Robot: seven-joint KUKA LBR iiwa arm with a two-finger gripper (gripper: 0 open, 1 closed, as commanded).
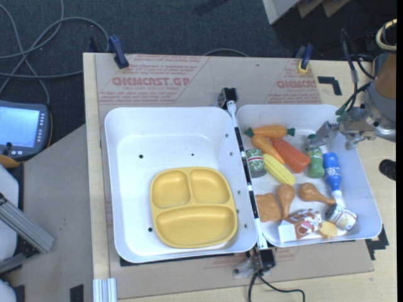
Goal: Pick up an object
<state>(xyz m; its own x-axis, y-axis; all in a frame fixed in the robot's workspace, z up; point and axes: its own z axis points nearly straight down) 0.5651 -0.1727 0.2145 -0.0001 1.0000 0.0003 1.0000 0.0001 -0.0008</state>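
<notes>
My gripper (334, 137) hangs over the far right part of the right bin (368, 197), its two grey fingers apart and nothing between them. Just below it lie a small green item (315, 163) and a blue bottle (331, 172). Left of these I see an orange carrot (271, 131), a red-orange piece (291, 155), a yellow corn cob (278, 169) and a green can (255, 162). Nearer the front are two brown drumsticks (285, 197) (315, 194), a brown lump (267, 208), a red-and-white packet (305, 224) and a small jar (345, 218).
The left bin (126, 143) holds a yellow three-compartment plate (192, 206). A black divider rail (242, 162) runs between the bins. The arm's grey body with its orange band (384, 80) and cables stands at the right edge. Blue clamps (117, 49) (305, 56) grip the board's far edge.
</notes>
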